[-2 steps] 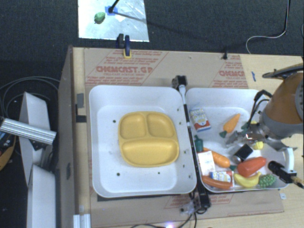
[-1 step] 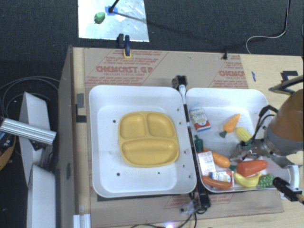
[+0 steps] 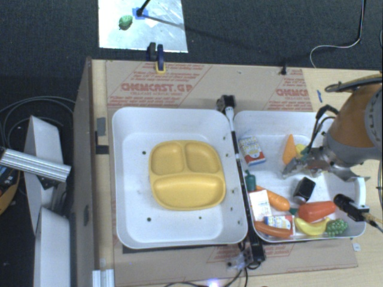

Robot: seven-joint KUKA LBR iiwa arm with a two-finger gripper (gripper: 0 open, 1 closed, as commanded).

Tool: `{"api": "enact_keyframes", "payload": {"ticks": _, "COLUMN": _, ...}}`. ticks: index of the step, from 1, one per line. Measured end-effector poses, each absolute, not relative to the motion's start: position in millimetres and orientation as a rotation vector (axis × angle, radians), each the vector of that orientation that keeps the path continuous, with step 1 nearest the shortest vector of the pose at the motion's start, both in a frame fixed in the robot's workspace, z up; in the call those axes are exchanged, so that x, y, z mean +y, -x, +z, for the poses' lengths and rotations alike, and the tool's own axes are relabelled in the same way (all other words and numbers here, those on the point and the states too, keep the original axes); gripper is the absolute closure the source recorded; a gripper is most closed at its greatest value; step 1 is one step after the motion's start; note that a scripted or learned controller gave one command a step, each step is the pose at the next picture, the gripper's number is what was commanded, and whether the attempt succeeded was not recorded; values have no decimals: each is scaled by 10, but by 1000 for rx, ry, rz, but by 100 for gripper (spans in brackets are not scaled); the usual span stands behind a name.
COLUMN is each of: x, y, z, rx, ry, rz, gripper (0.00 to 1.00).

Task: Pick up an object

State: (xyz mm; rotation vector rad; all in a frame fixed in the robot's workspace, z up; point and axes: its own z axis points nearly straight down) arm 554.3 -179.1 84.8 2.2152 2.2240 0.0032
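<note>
Table (image 3: pixel 179 79): topped with printed brown board, bearing two shallow white bins side by side. Left bin (image 3: pixel 128 160): one yellow divided plate (image 3: pixel 187 175) with three compartments, lying flat at the bin's middle. Right bin (image 3: pixel 269 124): all the small loose goods, and my pincer (image 3: pixel 297 167), which hangs over the bin's middle on the arm reaching in from the right. I cannot tell whether the pincer is wide or narrow, or whether it has hold of anything. Item, just far-left of the pincer: an orange wedge (image 3: pixel 289 149), point toward the far wall. Item, left of the wedge, by the left wall: a small carton (image 3: pixel 252 150) printed in blue and red. Item, just near of the pincer: a black block (image 3: pixel 304 189), lying tilted. Item, against the left wall: a small dark green piece (image 3: pixel 250 180), too small for me to name. Item, near of that: a white carton (image 3: pixel 259 203), with a carrot (image 3: pixel 277 200) touching its right side. Near row, left to right: an orange sausage-shaped piece (image 3: pixel 272 231) along the near wall; a small white packet (image 3: pixel 279 222) with blue and yellow print; a yellow banana (image 3: pixel 308 227); a green knobbly piece (image 3: pixel 337 226) in the near right corner. Item, just far of the banana: a red pepper-like piece (image 3: pixel 316 210). Beyond the table, on the dark floor: a shiny sheet (image 3: pixel 161 31) with a small green ball (image 3: pixel 125 21) on it.
</note>
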Motion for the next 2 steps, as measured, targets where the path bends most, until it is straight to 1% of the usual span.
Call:
{"api": "enact_keyframes", "payload": {"ticks": 1, "x": -1819, "y": -5045, "z": 842, "rx": 2222, "ry": -2220, "rz": 0, "gripper": 0}}
{"api": "enact_keyframes", "payload": {"ticks": 2, "x": -1815, "y": -5058, "z": 949, "rx": 2222, "ry": -2216, "rz": 4, "gripper": 100}}
